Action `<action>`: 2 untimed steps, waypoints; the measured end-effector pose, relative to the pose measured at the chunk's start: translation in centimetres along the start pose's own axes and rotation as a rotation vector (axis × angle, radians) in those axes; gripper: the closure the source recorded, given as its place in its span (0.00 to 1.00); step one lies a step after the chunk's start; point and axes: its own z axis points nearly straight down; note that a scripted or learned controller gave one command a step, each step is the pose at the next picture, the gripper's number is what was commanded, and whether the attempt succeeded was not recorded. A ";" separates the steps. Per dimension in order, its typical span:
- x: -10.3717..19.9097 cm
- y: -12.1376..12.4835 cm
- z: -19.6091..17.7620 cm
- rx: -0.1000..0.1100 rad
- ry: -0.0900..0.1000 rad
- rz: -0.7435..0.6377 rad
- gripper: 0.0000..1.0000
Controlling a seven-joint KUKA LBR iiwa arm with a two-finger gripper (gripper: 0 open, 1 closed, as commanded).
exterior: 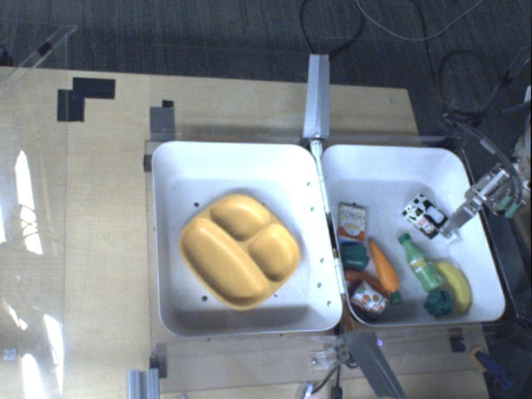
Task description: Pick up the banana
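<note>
The banana (456, 283) lies below the jaws (453, 224), apart from them, its long axis slanting down-right beside the bottle (420, 265); whether the jaws are open cannot be told.

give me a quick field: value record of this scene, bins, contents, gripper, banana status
left bin: shallow white bin holding a yellow three-compartment plastic tray
right bin: shallow white bin with small items along its near side
target: yellow banana, near right corner, beside a green bottle
other items: orange carrot, black-and-white patterned block, small printed carton
gripper: two-finger gripper low over right bin, next to the patterned block, apart from banana
banana status: lying in bin, not picked up
</note>
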 end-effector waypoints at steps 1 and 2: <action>0.2 -4.3 7.9 0.002 0.002 -0.029 0.00; 1.2 -3.1 2.7 0.000 -0.001 -0.094 0.00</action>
